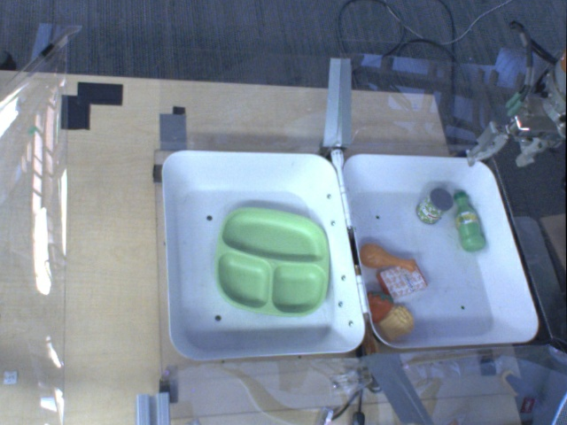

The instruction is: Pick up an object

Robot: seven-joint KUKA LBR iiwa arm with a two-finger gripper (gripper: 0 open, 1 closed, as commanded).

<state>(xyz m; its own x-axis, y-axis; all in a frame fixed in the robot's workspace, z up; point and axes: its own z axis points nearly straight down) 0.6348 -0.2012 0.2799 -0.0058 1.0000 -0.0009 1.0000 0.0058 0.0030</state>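
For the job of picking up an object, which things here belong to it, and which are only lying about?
Belong to the job:
- gripper
- right bin
- green bottle
- small can
- red-and-white packet
- orange toy food
- yellow toy food

Lying about:
- green divided tray
- left bin
- cables

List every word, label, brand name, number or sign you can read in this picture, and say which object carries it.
Nothing here can be read for certain.
Green bottle: its label is too small to make out.
Small can: printed wrapper, blurred.
Red-and-white packet: patterned print, no legible letters.
Green divided tray: plain, with no text.
White bins: unmarked.
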